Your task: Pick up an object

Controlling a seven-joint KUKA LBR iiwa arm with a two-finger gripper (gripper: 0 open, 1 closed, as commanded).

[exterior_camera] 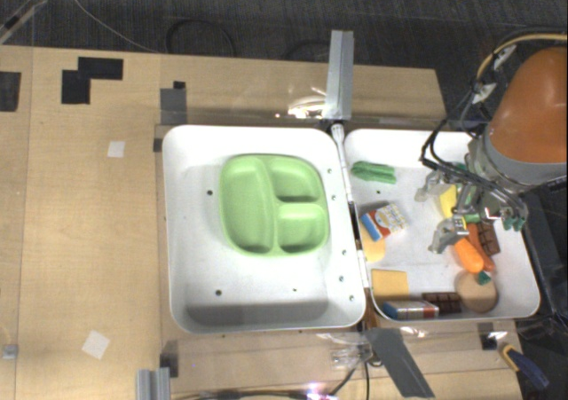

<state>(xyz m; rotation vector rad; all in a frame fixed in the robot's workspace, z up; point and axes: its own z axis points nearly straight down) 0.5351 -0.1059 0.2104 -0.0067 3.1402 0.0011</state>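
My gripper hangs over the right part of the right bin, on the grey arm with its orange band. Its two grey fingers stand apart, so it is open. A yellow object lies under the gap between them, not clamped. An orange carrot-like toy and a brown bar lie just right of the lower finger. A green piece, a small striped packet and a yellow wedge lie further left.
A green divided plate sits in the left bin. Along the right bin's front wall are a yellow square, a dark marker-like stick and a tan round piece. Cables hang by the wrist.
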